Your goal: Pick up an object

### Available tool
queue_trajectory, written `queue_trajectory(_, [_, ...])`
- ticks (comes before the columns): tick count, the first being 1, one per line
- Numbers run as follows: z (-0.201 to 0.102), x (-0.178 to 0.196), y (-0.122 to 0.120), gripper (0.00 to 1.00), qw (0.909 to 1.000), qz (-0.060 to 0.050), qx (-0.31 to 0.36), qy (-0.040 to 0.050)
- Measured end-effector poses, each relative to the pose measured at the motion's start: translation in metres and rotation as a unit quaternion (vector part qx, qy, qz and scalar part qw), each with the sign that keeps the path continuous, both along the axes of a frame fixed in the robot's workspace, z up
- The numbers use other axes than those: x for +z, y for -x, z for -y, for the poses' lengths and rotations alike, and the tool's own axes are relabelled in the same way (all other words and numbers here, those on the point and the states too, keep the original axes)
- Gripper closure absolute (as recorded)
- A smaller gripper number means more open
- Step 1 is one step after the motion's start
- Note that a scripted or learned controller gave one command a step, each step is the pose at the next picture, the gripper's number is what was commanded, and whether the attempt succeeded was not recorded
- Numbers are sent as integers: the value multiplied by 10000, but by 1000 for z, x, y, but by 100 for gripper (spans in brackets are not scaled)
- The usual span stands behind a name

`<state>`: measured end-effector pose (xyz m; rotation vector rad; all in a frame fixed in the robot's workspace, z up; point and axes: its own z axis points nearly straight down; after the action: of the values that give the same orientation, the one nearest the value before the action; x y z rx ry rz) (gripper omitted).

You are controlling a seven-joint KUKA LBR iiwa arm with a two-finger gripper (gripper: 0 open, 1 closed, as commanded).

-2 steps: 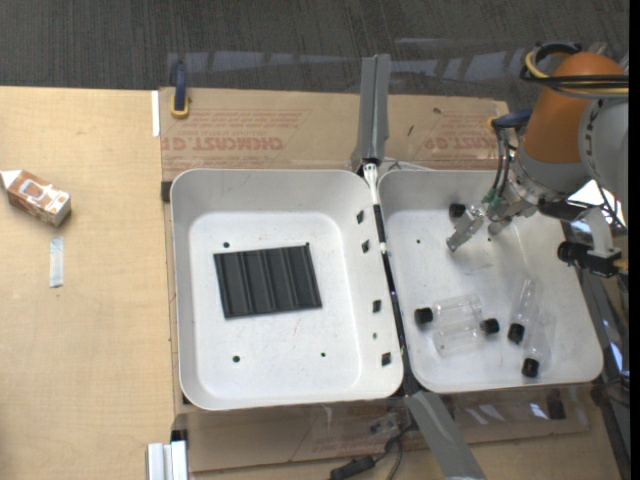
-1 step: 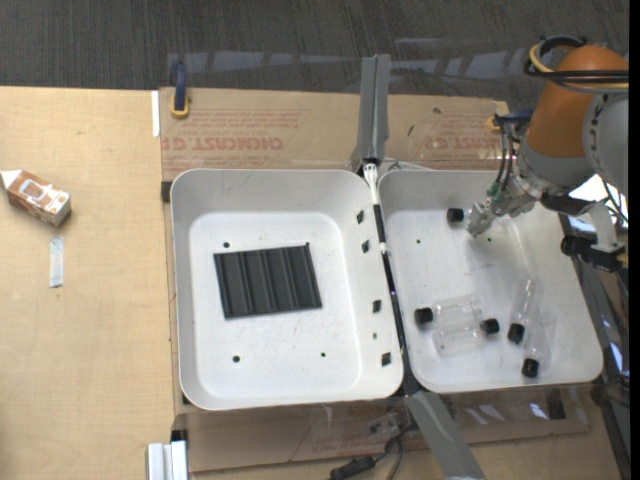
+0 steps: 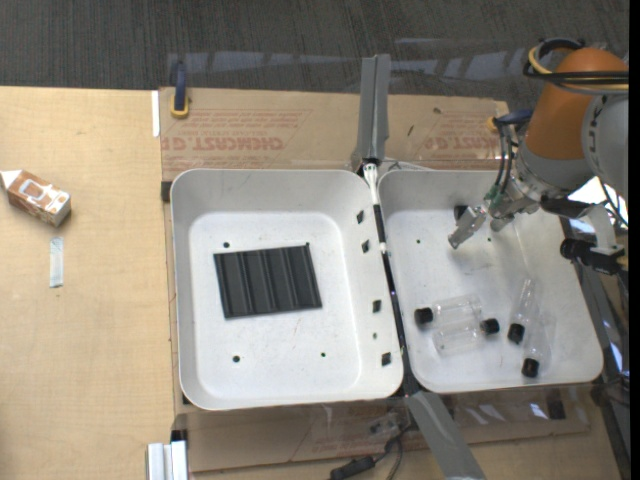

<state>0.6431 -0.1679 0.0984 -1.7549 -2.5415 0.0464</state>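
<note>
My gripper hangs over the upper middle of the right bin, tilted down to the left from the orange-banded wrist. Several clear plastic bottles with black caps lie in the bin's lower half, below the gripper and apart from it. One bottle lies at the lower left beside another bottle. A third bottle lies upright-slanted at the right, with one more bottle under it. A small black piece sits just beside the gripper. A black ribbed slab lies flat in the left bin.
On the wooden bench to the left lie a small brown and white carton and a pale strip. Cardboard lines the back. A grey post and black clips mark the seam between the bins.
</note>
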Motion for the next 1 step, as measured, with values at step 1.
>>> queue_trajectory(1, [1,11,-2,100,10000,60,4,23])
